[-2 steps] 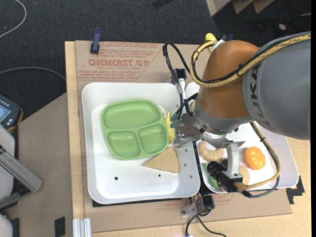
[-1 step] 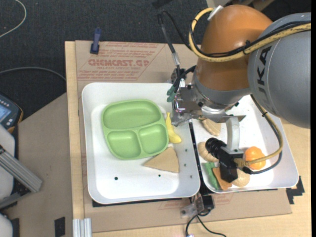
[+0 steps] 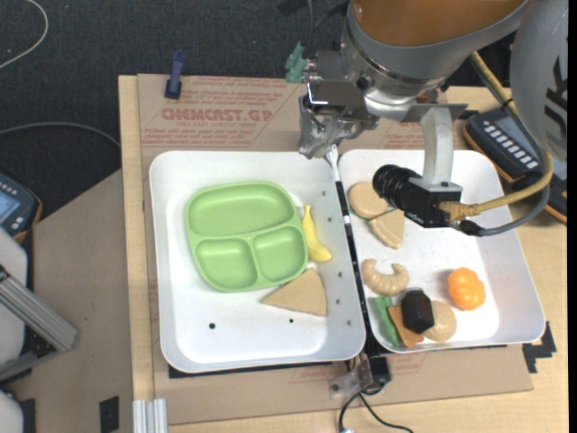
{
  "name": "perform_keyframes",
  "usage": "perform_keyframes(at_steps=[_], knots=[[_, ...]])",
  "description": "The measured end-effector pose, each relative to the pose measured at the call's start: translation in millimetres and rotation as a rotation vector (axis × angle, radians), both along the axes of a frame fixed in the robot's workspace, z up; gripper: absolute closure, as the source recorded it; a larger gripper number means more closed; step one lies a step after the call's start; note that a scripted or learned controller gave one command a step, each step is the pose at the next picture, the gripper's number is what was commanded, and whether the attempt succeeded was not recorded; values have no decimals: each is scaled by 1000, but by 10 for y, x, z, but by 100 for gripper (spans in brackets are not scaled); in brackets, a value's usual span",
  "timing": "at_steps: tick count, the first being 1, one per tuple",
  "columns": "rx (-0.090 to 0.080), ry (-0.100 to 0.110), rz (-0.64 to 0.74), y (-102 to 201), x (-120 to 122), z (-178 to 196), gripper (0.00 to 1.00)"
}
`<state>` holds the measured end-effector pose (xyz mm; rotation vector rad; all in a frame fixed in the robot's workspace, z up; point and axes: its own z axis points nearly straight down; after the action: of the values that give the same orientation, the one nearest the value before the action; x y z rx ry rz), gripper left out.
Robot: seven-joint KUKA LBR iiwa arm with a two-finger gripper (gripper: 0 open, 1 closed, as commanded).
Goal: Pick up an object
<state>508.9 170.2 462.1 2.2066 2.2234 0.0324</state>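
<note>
My gripper (image 3: 318,142) hangs over the back rim where the two white bins meet, above the far end of the divider. Nothing shows in it. In the left bin (image 3: 171,242) lie a green divided plate (image 3: 245,235), a yellow banana (image 3: 314,237) against the plate's right edge, and a tan wedge-shaped slice (image 3: 300,296). The right bin (image 3: 514,287) holds two tan flat pieces (image 3: 370,204), a croissant (image 3: 386,278), a small orange fruit (image 3: 466,288), and a stacked sandwich (image 3: 424,321) with a black piece and a green layer.
A black cylinder (image 3: 410,195) on a grey bracket, with a cable, hangs from the arm over the right bin's back half. A grey keypad device (image 3: 505,142) lies behind the right bin. Both bins rest on a cardboard sheet (image 3: 225,106).
</note>
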Motion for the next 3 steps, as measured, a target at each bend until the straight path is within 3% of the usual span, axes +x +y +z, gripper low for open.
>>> perform_keyframes(at_steps=[1, 2, 3], knots=[[-10, 22, -13, -428, 176, -159, 100], [-12, 37, -2, 247, 310, -1774, 100], [-3, 3, -9, -206, 78, -87, 100]])
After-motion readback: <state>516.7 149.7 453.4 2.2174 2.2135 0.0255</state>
